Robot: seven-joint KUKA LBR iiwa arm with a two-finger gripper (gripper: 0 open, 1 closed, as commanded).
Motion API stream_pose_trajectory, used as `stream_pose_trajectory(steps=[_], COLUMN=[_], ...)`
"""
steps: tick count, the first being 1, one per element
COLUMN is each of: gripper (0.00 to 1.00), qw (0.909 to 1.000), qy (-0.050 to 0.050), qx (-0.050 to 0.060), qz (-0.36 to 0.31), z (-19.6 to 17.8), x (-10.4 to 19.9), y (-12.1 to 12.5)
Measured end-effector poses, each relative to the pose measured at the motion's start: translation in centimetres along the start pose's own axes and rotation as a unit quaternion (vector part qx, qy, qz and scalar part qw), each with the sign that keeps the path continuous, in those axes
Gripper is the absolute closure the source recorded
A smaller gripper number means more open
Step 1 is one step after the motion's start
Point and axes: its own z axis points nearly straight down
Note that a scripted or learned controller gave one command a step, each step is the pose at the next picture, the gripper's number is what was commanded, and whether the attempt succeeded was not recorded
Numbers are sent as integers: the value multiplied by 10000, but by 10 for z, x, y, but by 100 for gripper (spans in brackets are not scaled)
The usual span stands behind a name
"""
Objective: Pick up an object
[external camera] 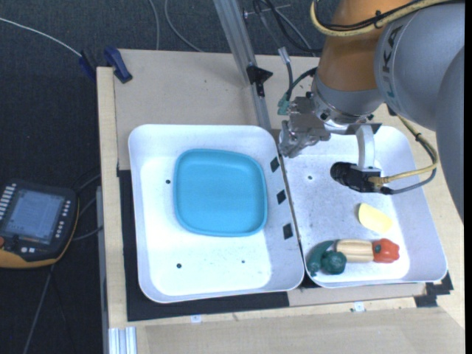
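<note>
Oddly, fingers' (pixel 293 143) state unclear; yellow wedge (pixel 374 217) lies flat in right bin (pixel 420 198).

Two white bins (pixel 147 220) sit on a pale wooden bench (pixel 184 80). In the left bin lies a turquoise plate (pixel 220 192). The right bin (pixel 317 190), faintly speckled, holds a yellow piece (pixel 374 217), a dark green piece (pixel 327 260), a tan block (pixel 354 250) and a red piece (pixel 386 251).

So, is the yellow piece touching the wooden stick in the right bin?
Apart. The camera view shows bare white bin floor between the yellow piece and the wooden stick below it.
</note>
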Motion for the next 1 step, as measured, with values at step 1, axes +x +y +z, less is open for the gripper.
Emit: stream_pose_trajectory(steps=[1], gripper=[100], qw=[10000], qy=[-4], qx=[10], qz=[8], z=[16], x=[48], y=[23])
